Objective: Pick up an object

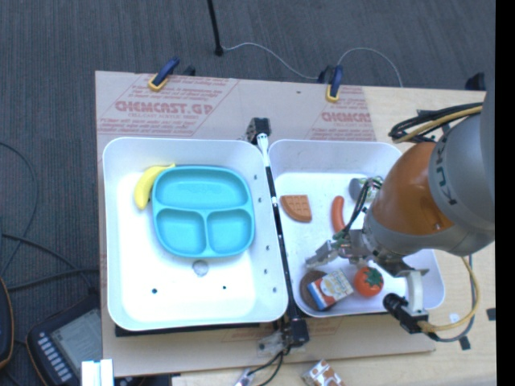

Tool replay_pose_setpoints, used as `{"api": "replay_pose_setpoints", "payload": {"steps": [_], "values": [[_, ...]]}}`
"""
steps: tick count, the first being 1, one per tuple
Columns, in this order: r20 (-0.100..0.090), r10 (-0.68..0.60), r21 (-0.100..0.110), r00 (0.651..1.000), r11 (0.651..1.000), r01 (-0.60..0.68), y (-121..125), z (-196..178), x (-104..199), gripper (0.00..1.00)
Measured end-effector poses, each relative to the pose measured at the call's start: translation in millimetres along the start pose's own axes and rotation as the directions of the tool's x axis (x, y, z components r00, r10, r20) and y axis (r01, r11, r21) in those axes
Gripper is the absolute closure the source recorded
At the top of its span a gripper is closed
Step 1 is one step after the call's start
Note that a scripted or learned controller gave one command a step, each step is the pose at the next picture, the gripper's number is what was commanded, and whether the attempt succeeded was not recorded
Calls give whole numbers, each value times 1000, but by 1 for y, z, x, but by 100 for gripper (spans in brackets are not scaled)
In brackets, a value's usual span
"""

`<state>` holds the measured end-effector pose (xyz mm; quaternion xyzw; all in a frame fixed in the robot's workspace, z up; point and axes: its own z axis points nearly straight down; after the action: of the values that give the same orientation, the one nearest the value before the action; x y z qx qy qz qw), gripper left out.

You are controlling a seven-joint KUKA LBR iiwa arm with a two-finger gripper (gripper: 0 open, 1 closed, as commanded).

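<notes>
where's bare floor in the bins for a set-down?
Left bin: free strip along the near wall, below the blue tray. Right bin: far strip above the waffle and sausage. Crowded: near end, around carton, tomato and end effector.

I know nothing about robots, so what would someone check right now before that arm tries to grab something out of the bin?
1. Gripper is over a bin with things to pick: ok, it hangs in the right bin.
2. Something lies close beneath it: ok, a small carton and a tomato sit just below.
3. Nothing is already held: cannot tell, the wrist hides much of the gripper.
4. Targets lie apart from each other: not ok, carton and tomato look close together.
5. Other items are out of the way: ok, the sausage and the waffle lie further up the bin.
</notes>
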<state>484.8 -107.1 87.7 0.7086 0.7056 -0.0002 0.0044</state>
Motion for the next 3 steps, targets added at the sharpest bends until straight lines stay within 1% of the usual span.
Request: {"api": "replay_pose_setpoints", "payload": {"steps": [1, 2, 3], "values": [[-2, -1, -3, 1000, 1000, 1, 2, -11, 1, 100], [-2, -1, -2, 1000, 1000, 1, 1, -10, 1, 0], [-2, -1, -1, 1000, 1000, 1, 1, -20, 1, 100]]}}
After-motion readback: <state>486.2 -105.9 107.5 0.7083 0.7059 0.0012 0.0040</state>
